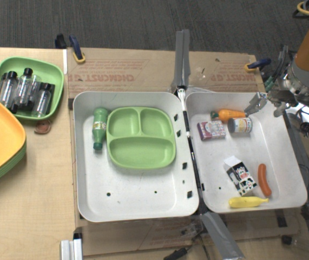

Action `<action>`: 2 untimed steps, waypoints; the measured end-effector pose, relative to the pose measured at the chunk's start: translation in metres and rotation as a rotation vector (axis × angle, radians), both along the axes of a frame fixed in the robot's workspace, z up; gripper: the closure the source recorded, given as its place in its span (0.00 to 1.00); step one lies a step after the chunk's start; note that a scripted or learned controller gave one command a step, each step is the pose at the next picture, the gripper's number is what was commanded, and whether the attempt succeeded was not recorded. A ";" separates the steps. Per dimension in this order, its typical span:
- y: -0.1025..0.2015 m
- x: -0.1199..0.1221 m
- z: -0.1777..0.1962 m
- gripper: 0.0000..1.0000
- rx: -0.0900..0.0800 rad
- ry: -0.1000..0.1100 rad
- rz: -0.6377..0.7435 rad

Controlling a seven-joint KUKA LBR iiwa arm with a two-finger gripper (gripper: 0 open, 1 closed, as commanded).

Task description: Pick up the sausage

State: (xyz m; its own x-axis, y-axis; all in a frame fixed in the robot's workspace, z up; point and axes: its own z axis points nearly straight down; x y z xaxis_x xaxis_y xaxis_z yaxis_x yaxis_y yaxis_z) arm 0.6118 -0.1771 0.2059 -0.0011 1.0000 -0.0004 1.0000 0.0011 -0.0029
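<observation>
The sausage (264, 180) is a short red-orange link lying near the right wall of the right bin (284, 145), towards its front. My gripper (267, 106) hangs over the far right corner of that bin, well behind the sausage. It is open, with nothing between its fingers (255, 103). The nearest things to it are an orange carrot (231, 114) and a small can (240, 125), both just to its left.
A pink box (211, 129), a black-and-white packet (241, 176) and a yellow banana (248, 201) also lie in the right bin, the last two close to the sausage. The left bin (89, 194) holds a green divided plate (141, 137) and a green bottle (99, 128).
</observation>
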 end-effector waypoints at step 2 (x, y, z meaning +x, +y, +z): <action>-0.032 -0.121 -0.116 0.00 0.004 0.001 0.107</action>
State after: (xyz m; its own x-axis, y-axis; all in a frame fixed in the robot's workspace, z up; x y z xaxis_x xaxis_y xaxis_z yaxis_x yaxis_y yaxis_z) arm 0.4908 -0.2087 0.0903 -0.1083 0.9941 0.0038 0.9941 0.1083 -0.0032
